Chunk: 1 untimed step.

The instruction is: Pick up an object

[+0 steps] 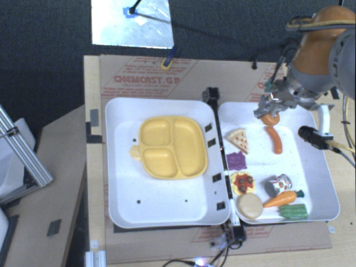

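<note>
My gripper (270, 109) hangs over the far part of the right bin (311, 166). A small orange piece (271, 119) sits directly beneath it, touching or nearly touching. Just in front of that lies an orange-red sausage (275, 140). Further toys lie in this bin: a pizza slice (238, 139), a purple piece (236, 161), a red-and-yellow piece (243, 182), a tan bun (250, 206), a small white-and-red can (280, 183), a carrot (281, 198) and a green piece (293, 211).
The left bin (125, 193) holds a yellow divided plate (169, 147). A black divider (219, 149) separates the bins. A black fitting with a cable (312, 137) juts over the right bin's right edge. A shiny sheet (132, 15) lies beyond the bench.
</note>
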Each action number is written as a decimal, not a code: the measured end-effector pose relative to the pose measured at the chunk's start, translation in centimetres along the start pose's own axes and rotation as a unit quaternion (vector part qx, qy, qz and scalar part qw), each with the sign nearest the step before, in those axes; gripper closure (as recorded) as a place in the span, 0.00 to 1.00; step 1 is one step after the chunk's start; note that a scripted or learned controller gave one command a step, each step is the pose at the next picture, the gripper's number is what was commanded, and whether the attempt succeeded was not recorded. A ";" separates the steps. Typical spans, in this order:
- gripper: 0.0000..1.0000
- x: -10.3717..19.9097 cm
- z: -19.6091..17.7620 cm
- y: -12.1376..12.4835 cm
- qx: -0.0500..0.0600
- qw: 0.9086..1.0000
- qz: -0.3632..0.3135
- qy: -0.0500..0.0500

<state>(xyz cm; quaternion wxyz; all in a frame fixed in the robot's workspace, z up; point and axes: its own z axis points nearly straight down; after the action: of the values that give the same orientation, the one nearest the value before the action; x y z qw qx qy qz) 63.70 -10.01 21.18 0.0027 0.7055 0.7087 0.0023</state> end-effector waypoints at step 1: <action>1.00 0.0 -1.4 0.1 0.002 1.000 0.000 0.000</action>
<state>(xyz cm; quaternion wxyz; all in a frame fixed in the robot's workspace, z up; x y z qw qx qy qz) 63.81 -10.00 22.57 0.0013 0.7055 0.7087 0.0013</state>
